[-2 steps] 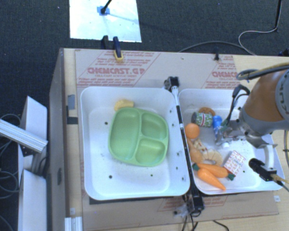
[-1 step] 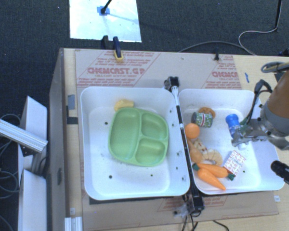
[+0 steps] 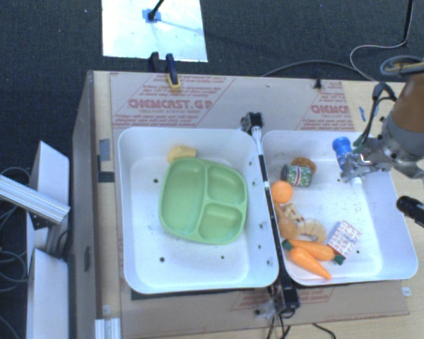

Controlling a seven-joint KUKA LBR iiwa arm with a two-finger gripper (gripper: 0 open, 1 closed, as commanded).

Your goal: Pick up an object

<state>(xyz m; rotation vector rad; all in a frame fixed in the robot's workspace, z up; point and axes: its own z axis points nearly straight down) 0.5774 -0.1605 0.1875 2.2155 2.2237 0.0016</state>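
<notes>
Pincer (image 3: 351,169), grip state impossible to tell, hovers in the right bin (image 3: 399,260), small can (image 3: 297,175) lying just left of it.

Two white bins (image 3: 138,189) (image 3: 392,256), one green tray (image 3: 203,200), one yellow thing (image 3: 182,152), one orange ball (image 3: 282,191), two carrots (image 3: 307,260) (image 3: 318,248), one little can (image 3: 296,175), one blue thing (image 3: 341,147), one checkered packet (image 3: 343,236)
</notes>
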